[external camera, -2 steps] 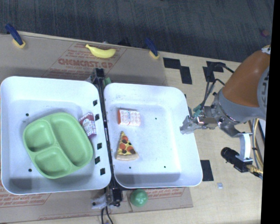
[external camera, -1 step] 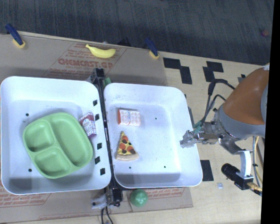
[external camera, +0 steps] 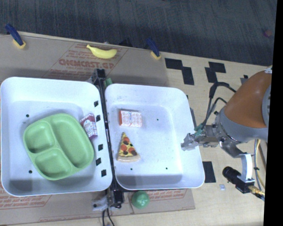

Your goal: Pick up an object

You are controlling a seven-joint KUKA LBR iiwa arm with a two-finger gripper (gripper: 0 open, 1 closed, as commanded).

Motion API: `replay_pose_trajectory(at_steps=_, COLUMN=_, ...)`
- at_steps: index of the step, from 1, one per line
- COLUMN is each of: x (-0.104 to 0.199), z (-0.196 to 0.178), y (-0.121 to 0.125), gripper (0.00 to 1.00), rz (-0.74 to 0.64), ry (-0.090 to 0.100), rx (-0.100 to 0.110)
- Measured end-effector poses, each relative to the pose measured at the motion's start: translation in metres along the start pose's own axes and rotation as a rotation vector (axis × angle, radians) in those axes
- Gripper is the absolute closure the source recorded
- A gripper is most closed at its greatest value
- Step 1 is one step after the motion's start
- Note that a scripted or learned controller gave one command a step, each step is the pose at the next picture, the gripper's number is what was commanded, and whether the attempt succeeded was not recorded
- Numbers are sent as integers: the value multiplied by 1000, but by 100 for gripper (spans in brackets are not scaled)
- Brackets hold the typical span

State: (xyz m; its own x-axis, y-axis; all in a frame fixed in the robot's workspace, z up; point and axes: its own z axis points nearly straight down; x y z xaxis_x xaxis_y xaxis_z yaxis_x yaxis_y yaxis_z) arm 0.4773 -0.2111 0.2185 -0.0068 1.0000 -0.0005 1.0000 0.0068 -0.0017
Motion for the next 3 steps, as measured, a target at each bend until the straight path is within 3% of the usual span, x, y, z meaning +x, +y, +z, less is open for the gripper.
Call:
replay_pose_trajectory(at_steps=1, x=0, z=-43, y=57, gripper=100, rz=2, ry=-1, rx=-4)
replay_pose_trajectory(at_steps=2, x=0, z=1, y=42, gripper=100, rz=0, ry=0, rx=1)
replay_pose_trajectory(at_steps=3, x=0, z=-11, y=-1, gripper=100, rz=1, ry=0, rx=1)
